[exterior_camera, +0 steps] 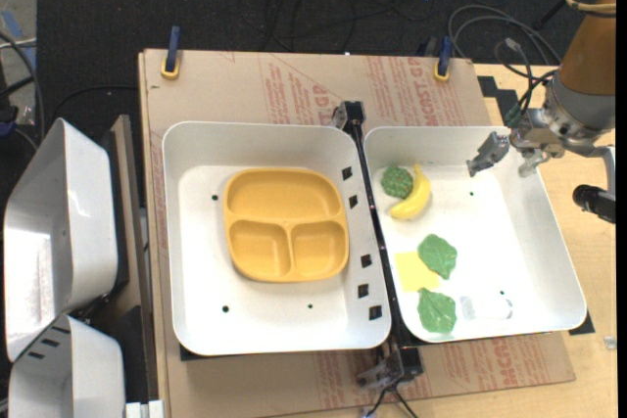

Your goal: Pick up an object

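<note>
Since no object sits between the fingers yet, the pick is at its approach step. Candidates all lie in the right bin [549, 240]: a toy banana [413, 196] touching a green broccoli-like piece [397, 180] near the bin's far left corner, a green leafy piece [438, 255] lying just beside a flat yellow square [412, 271] along the left wall, another green leafy piece [437, 310] at the near edge, and a pale, hard-to-read item [487, 308] just beside it. The gripper [507, 157] hangs over the bin's far right edge, fingers spread apart and grasping nothing, well apart from every item. By my judgement, the next move calls for travel leftward and down over one item, the banana being nearest. The left bin [186, 240] holds a yellow divided tray [287, 222]; both bins rest on the cardboard-topped desk [294, 78].
</note>
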`<action>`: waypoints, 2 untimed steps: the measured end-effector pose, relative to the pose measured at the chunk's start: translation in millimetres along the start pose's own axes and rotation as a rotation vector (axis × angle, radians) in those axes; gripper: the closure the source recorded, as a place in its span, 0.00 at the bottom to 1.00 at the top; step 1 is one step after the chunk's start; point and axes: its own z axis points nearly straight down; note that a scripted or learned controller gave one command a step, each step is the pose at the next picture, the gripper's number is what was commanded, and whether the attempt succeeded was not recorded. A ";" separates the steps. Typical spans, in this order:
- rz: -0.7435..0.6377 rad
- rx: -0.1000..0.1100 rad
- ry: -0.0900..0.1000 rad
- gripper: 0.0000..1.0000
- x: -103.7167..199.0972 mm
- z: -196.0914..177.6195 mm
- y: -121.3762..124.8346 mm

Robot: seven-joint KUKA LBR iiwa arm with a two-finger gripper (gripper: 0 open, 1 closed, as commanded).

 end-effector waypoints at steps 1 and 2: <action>-0.003 -0.014 -0.003 0.00 0.8 -9.1 3.3; -0.001 -0.010 -0.003 0.00 -3.6 35.2 1.2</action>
